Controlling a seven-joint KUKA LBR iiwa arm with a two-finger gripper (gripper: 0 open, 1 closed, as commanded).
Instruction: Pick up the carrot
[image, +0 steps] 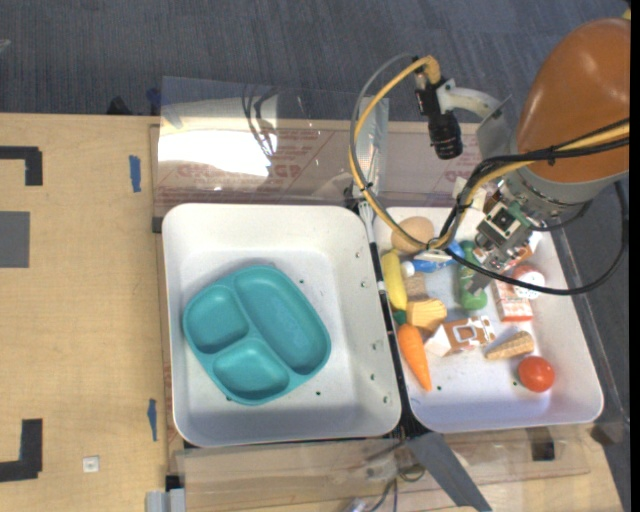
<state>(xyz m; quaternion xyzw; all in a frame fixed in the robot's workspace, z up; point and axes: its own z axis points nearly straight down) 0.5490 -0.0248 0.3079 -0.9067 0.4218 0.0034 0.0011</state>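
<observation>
The orange carrot lies in the right bin against its left wall, pointed tip toward the front. My gripper hangs over the back middle of that bin, above a green item and well to the right of and behind the carrot. Cables and the wrist body cover the gripper's tip. Nothing can be seen held in it.
Around the carrot lie a yellow banana, a cheese wedge, a tan roll, a small carton, a bread slice and a red tomato. The left bin holds a teal divided plate.
</observation>
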